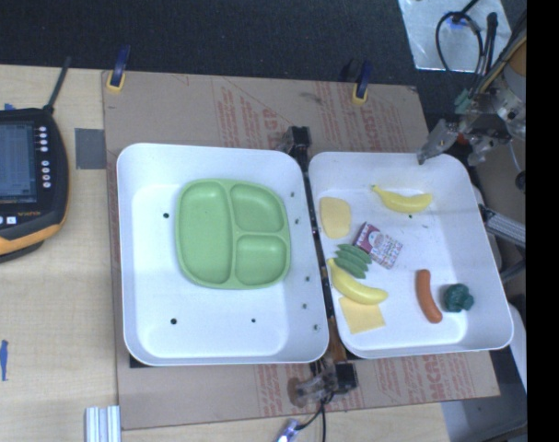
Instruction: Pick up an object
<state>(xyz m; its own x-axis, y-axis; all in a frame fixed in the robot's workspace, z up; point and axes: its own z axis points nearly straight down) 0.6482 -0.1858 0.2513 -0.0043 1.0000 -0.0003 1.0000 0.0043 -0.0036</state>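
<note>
Gripper (442, 143) is seen at the right bin's (486, 247) far right corner; whether clenched or released cannot be told. Nearest banana (402, 200) is found just beside it, toward the bin's middle, long axis crosswise.

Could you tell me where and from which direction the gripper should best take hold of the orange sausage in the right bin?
Grip the sausage at its middle, coming straight down, fingers closing across its narrow width. It lies flat and elongated, running up-down the view; the green piece sits close on its right, so centre carefully.
</note>
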